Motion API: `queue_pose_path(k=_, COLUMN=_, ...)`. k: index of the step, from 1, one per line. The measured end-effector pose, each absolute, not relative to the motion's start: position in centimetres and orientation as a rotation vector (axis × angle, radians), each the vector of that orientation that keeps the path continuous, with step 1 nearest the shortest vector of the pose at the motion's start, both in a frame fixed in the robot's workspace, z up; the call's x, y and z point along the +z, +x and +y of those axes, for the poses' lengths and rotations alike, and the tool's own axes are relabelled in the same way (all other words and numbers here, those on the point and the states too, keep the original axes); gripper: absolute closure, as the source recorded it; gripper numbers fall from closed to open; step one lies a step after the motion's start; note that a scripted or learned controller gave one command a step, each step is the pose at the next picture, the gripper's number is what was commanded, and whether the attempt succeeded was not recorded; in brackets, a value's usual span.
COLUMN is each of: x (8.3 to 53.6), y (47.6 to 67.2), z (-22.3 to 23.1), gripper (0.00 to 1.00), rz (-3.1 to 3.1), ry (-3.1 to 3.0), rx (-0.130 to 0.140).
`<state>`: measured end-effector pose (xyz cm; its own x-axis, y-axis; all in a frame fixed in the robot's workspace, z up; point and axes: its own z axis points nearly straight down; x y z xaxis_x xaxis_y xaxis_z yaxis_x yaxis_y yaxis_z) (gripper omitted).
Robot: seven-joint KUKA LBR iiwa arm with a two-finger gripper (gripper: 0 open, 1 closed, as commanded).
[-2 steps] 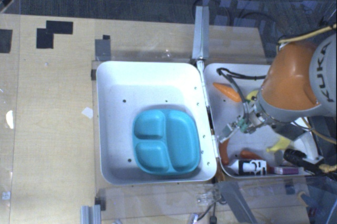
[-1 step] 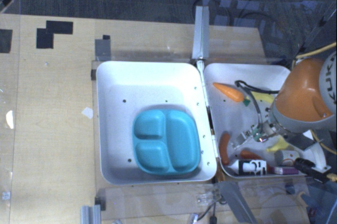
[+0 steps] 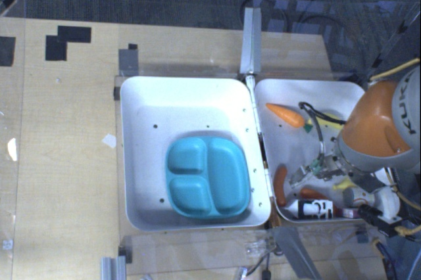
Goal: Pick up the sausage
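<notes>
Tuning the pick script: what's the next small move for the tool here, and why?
Probably shift the tool a little toward the left bin and lower it over the sausage. The sausage lies by the right bin's left wall, beside the tool rather than under it, and nothing shows it gripped.

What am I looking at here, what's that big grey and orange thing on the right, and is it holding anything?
This is one camera fixed above a bench, looking down at a slant. The grey and orange shape is a robot arm reaching in from the right. Its end effector hangs low over the right white bin; I can't tell whether it grips anything. That bin holds a carrot, a reddish-brown sausage near its left wall, and a dark bottle with a white label along the front edge. The left white bin holds a blue divided tray. The arm's job is to pick up the sausage, which lies in the bin, just left of the end effector.
</notes>
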<state>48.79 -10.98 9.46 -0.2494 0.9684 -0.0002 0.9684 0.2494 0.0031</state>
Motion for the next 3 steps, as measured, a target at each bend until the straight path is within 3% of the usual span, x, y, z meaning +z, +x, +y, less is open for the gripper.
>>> queue_pose_path(k=1, x=9.0, y=49.1, z=-9.3, gripper=0.0, rz=2.482, ry=1.903, rx=0.009)
queue_pose_path(k=2, x=10.2, y=49.4, z=-9.1, gripper=1.0, rz=2.481, ry=1.895, rx=0.018)
queue_pose_path(k=3, x=10.2, y=49.4, z=-9.1, gripper=0.0, rz=2.481, ry=1.896, rx=0.018)
